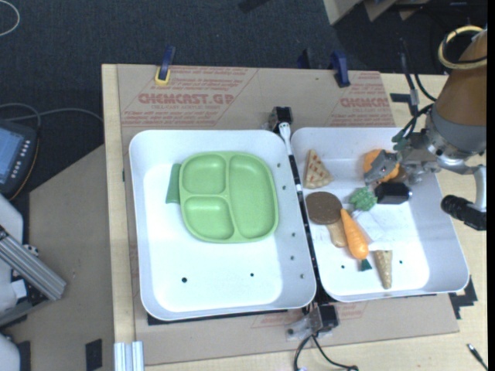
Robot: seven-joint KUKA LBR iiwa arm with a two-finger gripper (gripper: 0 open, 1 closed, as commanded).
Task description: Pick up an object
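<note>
Above the right bin [456, 273] my claw [387, 178] hangs, its state I cannot tell, with the broccoli [362, 199] just beside, probably for choosing 1 object.

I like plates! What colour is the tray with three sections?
Light green divided tray, seen in the camera view.

Two bins [155, 230] [445, 261], one green tray [229, 195]

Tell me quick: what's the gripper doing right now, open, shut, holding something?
Gripper: cannot be told; it sits low in the right bin, beside the broccoli and an orange piece.
</note>
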